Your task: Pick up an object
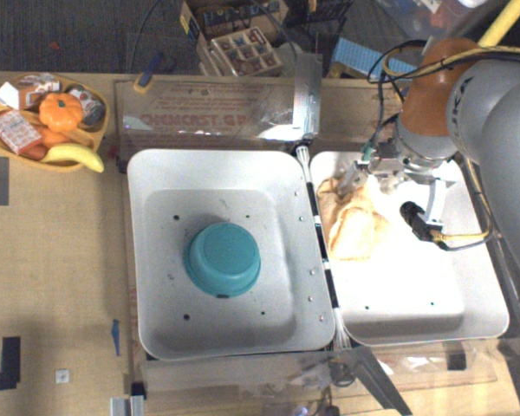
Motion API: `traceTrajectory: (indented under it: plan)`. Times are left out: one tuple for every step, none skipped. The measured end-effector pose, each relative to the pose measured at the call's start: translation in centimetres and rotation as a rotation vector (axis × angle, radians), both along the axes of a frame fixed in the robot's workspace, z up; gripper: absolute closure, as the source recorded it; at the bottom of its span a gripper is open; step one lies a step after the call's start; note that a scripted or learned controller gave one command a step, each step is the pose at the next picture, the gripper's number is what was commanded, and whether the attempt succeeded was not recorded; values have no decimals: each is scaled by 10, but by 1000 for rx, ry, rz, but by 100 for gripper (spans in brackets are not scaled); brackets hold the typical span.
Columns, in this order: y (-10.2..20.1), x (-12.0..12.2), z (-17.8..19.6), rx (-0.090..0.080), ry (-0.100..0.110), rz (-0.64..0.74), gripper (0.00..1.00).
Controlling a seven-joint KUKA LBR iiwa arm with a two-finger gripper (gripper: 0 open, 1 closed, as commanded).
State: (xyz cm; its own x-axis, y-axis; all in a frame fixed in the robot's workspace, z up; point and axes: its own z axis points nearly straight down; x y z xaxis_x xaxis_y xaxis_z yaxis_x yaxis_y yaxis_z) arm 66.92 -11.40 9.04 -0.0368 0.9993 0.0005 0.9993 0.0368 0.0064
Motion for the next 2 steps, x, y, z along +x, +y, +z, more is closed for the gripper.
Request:
traceTrajectory:
  plan:
    - [1, 1, 12, 1, -1, 1, 100]
    - [36, -2, 95, -3, 1, 268, 100]
